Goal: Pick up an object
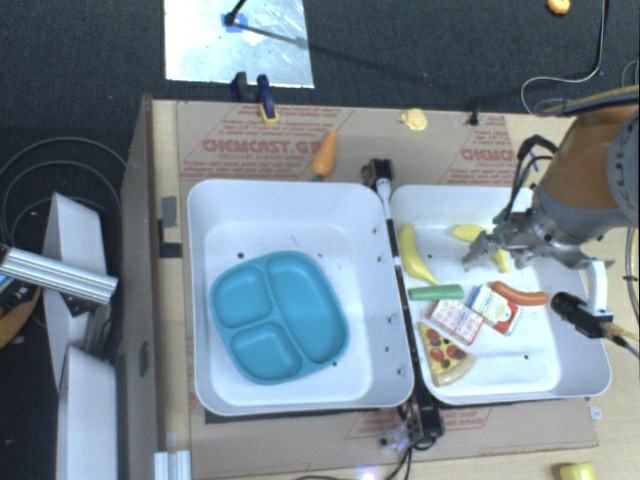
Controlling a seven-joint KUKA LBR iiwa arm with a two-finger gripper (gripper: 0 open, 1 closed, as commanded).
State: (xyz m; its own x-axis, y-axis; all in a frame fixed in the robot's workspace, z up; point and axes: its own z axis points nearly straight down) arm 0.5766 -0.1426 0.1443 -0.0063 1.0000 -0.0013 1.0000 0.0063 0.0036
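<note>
Your gripper (487, 251) sits low in the right bin (575, 373), its jaws apart and nothing between them. Just behind the jaws lies a small yellow piece (467, 232), likely the nearest candidate; a banana (410, 253) is off to the far side, a green stick (436, 292) and cracker packet (457, 319) below. The sausage (518, 293) lies near the wrist. You can't tell whether the fingertips touch the bin floor, and the arm hides part of the bin. The blue tray (278, 313) sits well apart.
</note>
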